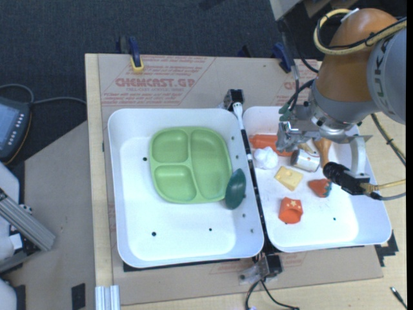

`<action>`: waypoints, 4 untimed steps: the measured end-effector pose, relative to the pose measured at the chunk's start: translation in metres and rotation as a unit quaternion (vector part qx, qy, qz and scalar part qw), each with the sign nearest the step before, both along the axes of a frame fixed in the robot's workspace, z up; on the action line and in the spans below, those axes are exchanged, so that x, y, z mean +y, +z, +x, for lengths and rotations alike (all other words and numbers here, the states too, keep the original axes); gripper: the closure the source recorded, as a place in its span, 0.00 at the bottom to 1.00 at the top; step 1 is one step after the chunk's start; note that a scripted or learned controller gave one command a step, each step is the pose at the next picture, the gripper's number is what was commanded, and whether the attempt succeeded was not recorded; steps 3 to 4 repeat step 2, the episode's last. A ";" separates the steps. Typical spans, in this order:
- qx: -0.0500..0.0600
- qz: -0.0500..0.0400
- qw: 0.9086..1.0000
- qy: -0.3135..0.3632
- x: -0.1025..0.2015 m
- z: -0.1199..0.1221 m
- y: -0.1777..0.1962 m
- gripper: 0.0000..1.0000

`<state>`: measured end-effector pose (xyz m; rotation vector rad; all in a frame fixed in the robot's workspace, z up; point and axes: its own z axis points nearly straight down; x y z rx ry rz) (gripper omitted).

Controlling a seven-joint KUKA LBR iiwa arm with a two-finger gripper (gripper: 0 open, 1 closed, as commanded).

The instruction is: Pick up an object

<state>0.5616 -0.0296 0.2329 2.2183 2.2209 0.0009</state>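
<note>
Your gripper (293, 148) hangs low near the right bin's (335, 234) far edge, whether it's wide or narrow you can't tell, with the yellow block (288, 177) just beside it, toward the near edge.

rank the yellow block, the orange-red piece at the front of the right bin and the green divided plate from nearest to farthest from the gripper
1. Yellow block, just below the gripper in the right bin.
2. Orange-red piece, nearer that bin's front.
3. Green divided plate, across in the left bin.
</note>
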 end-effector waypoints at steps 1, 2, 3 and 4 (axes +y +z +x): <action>0.001 0.001 1.000 -0.001 0.000 -0.004 0.002 1.00; 0.003 0.001 1.000 0.000 0.010 -0.006 -0.013 1.00; 0.003 0.001 1.000 0.000 0.010 -0.006 -0.013 1.00; 0.003 0.001 1.000 0.000 0.010 -0.006 -0.013 1.00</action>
